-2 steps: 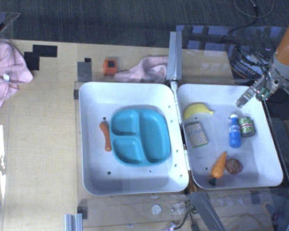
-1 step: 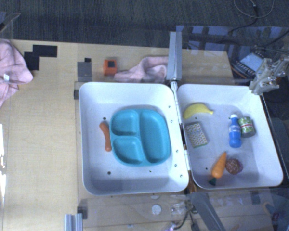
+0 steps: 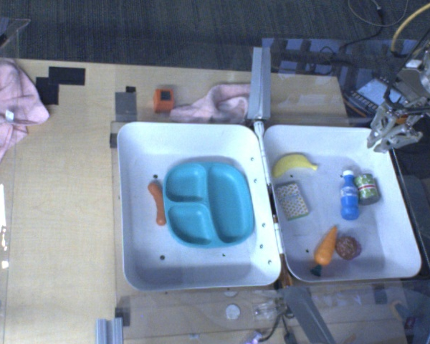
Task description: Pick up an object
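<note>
My gripper (image 3: 388,140) hangs over the far right corner of the right bin (image 3: 405,264), open, with nothing between its fingers. Below it in that bin lie a yellow banana (image 3: 294,165), a patterned grey pad (image 3: 292,200), a blue bottle (image 3: 350,196), a green can (image 3: 366,189), an orange carrot (image 3: 327,245) and a round brown piece (image 3: 347,247). The can and bottle are the nearest to the gripper, a little below and to its left. The left bin (image 3: 132,264) holds a blue divided plate (image 3: 209,203) and a thin orange stick (image 3: 158,202).
A metal divider post (image 3: 258,84) stands behind the seam between the bins. A pink cloth (image 3: 213,104) and a small orange block (image 3: 163,97) lie behind the left bin. Another pink cloth (image 3: 11,110) sits at the far left. Cables (image 3: 387,13) run at the back right.
</note>
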